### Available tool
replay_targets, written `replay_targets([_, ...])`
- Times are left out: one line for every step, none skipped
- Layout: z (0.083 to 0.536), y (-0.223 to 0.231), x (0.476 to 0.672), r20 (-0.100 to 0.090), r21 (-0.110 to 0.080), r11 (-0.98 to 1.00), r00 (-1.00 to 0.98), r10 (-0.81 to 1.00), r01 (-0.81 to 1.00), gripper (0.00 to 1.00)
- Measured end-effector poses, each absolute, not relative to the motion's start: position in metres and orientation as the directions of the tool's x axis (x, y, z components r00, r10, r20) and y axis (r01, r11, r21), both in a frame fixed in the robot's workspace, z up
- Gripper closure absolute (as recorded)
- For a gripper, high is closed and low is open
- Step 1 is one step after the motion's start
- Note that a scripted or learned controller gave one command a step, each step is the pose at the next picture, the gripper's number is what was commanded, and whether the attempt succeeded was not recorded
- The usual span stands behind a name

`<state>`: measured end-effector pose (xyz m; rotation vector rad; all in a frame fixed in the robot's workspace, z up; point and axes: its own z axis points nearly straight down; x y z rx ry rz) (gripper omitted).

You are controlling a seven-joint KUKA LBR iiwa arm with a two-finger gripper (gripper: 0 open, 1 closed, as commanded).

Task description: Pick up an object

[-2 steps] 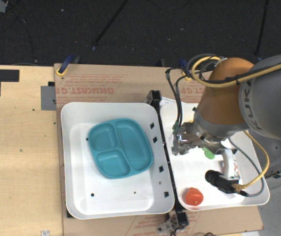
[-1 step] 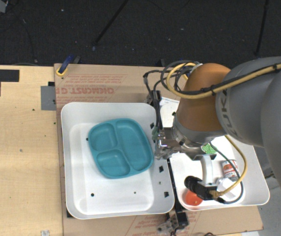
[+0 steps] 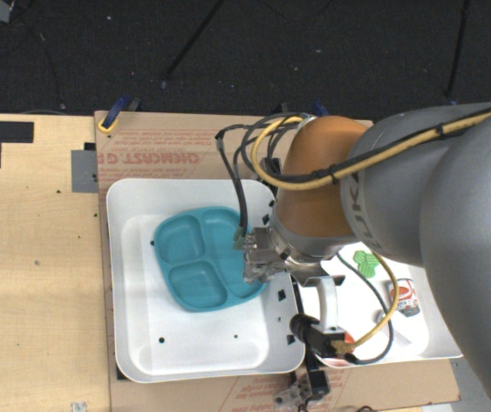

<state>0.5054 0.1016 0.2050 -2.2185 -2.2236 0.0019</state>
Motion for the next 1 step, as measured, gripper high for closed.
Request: replay_targets([0.2051,0.1004,0.5056,0.000,-0.001,0.000,0.000,1.000,1.000,0.00])
